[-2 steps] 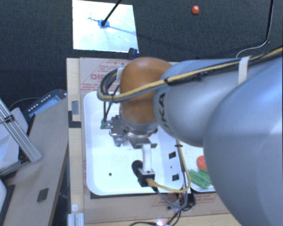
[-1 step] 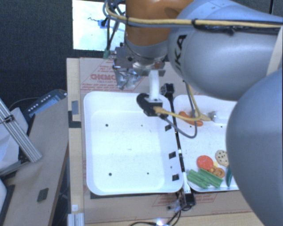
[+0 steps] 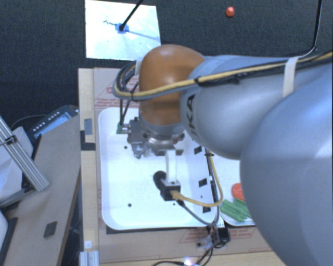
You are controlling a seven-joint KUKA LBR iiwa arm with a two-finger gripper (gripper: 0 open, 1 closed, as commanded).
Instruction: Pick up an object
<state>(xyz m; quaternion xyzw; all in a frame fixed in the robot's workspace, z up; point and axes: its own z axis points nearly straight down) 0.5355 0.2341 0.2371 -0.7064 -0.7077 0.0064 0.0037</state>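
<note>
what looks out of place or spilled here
Nothing spilled or damaged. A small red round thing sits on the dark surface beyond the bins, outside both. The green piece and red piece lie inside the right bin.

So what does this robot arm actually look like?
The arm is thick, smooth and grey, built of rounded sections. A glossy, dome-shaped orange band sits above the wrist. A yellow cable runs along the top under a pale strap, and dark cables loop beside the orange part. Dark lettering marks the grey casing. The gripper is bare grey metal.
</note>
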